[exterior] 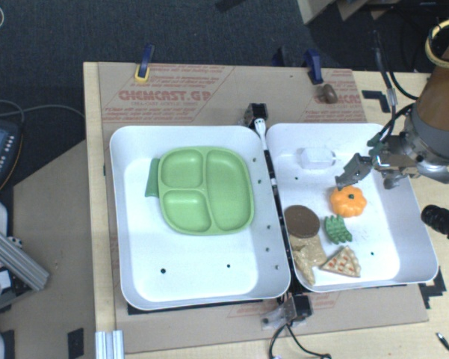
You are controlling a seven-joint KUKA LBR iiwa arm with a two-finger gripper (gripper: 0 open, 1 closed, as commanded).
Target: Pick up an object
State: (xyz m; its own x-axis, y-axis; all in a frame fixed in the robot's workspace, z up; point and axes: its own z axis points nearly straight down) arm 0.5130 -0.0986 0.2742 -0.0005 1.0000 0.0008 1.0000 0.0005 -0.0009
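The hand [352,172] hovers at right of frame, just above the orange pumpkin [348,202]; we cannot tell its grip. Beside the pumpkin in the right bin [403,254] we see a brown disc [302,220], green piece [338,229] and pizza slice [342,262]. The left bin [134,223] holds a green divided plate [205,189].

The two bins [134,223] were white. A pale green divided plate [206,189] lay in one; the other held an orange pumpkin [348,201], a brown disc [302,220], a dark green piece [338,229] and what seemed a tan, red-speckled pizza slice [342,262].
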